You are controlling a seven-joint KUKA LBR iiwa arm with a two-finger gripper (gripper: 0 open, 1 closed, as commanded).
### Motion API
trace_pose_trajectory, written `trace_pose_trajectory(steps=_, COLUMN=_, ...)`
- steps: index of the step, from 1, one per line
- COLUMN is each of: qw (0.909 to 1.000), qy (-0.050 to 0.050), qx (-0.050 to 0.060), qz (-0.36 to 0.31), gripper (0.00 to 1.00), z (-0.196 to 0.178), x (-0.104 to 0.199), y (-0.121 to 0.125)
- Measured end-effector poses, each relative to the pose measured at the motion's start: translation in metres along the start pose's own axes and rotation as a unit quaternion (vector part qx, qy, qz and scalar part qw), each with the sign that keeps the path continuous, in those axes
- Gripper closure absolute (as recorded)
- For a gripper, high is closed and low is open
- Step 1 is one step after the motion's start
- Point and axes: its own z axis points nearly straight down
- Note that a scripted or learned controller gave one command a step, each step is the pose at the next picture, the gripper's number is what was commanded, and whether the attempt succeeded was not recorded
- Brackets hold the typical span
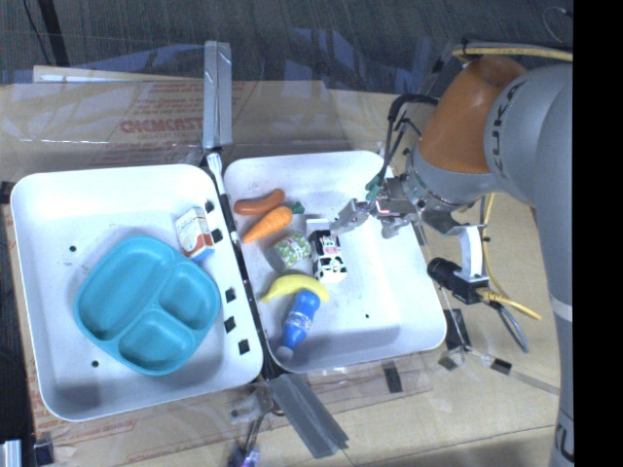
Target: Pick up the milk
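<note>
Nearest the camera, a blue bottle [299, 321] lies at the near edge of the right bin [409, 314], with a banana [295, 287] just beyond it. Farther in sit a small green packet [292, 251], a carrot [267, 225] and a sausage [259, 202]. The milk [329, 257], a small carton with black cow patches, lies near the middle of this bin, just right of the green packet and just beyond the banana. Its long axis appears to run near-to-far, with the darker end pointing away from the camera; which end is the top is too small to tell. The gripper [352, 212] hangs over the far right part of the bin, and the milk lies to its near left, close by but apart from it. Whether the fingers stand apart or together cannot be told from this angle. Across the divider, the left bin [58, 212] holds a blue divided plate [146, 305] and a small carton [193, 231].
</note>
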Motion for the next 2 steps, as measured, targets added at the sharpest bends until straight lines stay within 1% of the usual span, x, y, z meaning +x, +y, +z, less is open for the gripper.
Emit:
trace_pose_trajectory(steps=1, qw=0.9976, qy=-0.001, qx=-0.002, qz=-0.070, gripper=0.00, z=-0.029, x=-0.007, y=0.008)
trace_pose_trajectory(steps=2, qw=0.9992, qy=-0.004, qx=-0.018, qz=-0.036, gripper=0.00, z=0.086, x=0.021, y=0.030)
